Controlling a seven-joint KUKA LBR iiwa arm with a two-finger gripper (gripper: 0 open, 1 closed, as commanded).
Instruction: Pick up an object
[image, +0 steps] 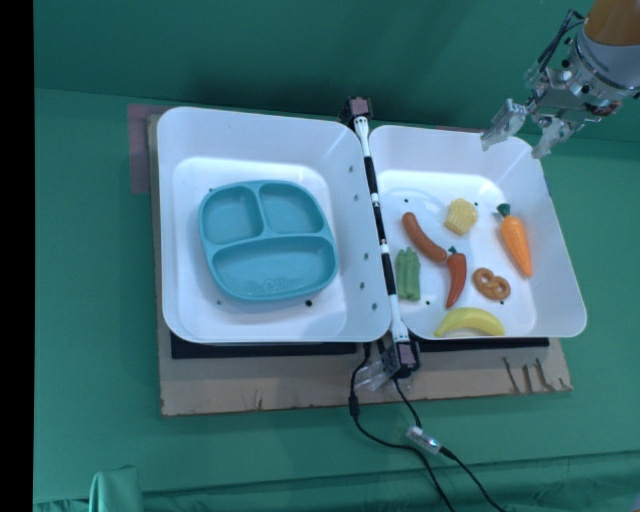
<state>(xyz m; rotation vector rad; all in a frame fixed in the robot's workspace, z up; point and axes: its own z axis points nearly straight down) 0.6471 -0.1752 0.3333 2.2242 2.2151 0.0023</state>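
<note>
Gripper (528, 128) hung above far right corner of the right bin (560, 300), up near the top of the view; its two fingers stood spread wide w/ nothing between them; arm's orange band (612, 20) showed just above the wrist. All pickable items lay in the right bin, well below the gripper: a carrot (516, 243) along the right side, green top pointing to the far edge; a yellow corn piece (461, 215) near the middle-far part; a sausage (424, 237) slanting just left of the corn; a red chili pepper (455, 277) in front of the sausage, its stem end near the sausage's tip; green beans (408, 273) by the bin's left wall; a pretzel (491, 284) between pepper and carrot; a banana (470, 321) at the near edge, curved, apart from the rest. Left bin (180, 300) held a teal divided plate (267, 240), three compartments, sitting flat approx. at centre. A black-and-white rod (376, 215) ran along the seam between the bins; cables (420, 440) trailed from its near end across the green cloth (80, 300); both bins rested on a brown board (300, 392).
</note>
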